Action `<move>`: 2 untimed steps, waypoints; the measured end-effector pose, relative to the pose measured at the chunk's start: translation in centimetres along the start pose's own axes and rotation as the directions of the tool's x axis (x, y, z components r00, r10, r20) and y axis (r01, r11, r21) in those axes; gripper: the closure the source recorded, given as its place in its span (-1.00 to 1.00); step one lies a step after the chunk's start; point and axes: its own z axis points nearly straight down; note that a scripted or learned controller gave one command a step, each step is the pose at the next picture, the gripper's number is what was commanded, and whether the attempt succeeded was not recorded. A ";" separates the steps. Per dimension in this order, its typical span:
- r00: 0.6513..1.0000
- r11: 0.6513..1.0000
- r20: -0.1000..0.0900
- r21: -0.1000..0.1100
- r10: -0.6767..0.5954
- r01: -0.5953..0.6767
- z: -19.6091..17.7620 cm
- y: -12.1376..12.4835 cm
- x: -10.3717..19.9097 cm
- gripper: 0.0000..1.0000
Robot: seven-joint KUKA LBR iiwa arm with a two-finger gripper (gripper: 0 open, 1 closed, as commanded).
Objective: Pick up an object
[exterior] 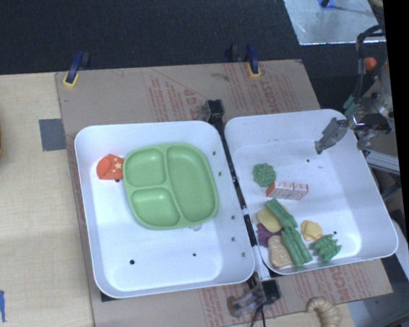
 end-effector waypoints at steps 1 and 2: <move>1.000 1.000 -0.005 0.009 -0.009 0.009 7.0 -2.7 9.8 -1.00; 1.000 1.000 0.003 -0.002 0.000 0.000 14.4 0.0 7.9 -1.00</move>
